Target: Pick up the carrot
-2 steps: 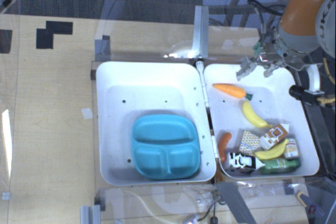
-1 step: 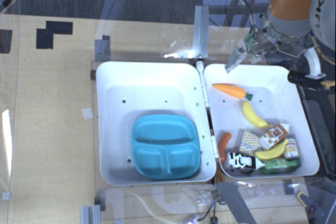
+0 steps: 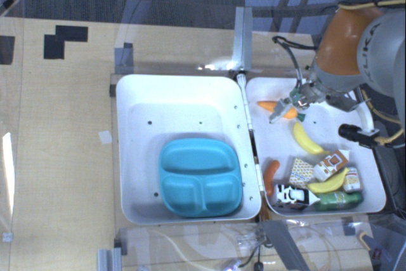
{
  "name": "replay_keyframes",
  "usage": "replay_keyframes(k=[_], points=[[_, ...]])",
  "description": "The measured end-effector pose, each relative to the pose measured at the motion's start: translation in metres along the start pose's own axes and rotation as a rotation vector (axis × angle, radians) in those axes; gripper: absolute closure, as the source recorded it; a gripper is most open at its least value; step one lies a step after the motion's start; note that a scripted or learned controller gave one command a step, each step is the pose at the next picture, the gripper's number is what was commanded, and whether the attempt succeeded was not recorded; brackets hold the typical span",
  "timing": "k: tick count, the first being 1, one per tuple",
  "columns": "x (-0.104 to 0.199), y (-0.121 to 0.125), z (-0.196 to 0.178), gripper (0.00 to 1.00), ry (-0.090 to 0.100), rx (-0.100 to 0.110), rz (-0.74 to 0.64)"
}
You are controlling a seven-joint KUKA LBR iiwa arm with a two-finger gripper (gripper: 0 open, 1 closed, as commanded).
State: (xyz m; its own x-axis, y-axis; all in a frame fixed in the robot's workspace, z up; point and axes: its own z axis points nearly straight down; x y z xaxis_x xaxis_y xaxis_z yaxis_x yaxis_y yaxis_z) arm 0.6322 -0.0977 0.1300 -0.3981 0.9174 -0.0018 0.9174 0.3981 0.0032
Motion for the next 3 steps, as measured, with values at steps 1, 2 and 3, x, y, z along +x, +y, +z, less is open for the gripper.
replay_keyframes(k=[1, 2, 3], points=[[-0.030, 0.025, 0.041, 0.00, 0.009, 0.013, -0.122], [-0.032, 0.030, 0.027, 1.00, -0.005, -0.006, -0.126], [0.040, 0.060, -0.076, 1.00, -0.004, -0.006, -0.327]])
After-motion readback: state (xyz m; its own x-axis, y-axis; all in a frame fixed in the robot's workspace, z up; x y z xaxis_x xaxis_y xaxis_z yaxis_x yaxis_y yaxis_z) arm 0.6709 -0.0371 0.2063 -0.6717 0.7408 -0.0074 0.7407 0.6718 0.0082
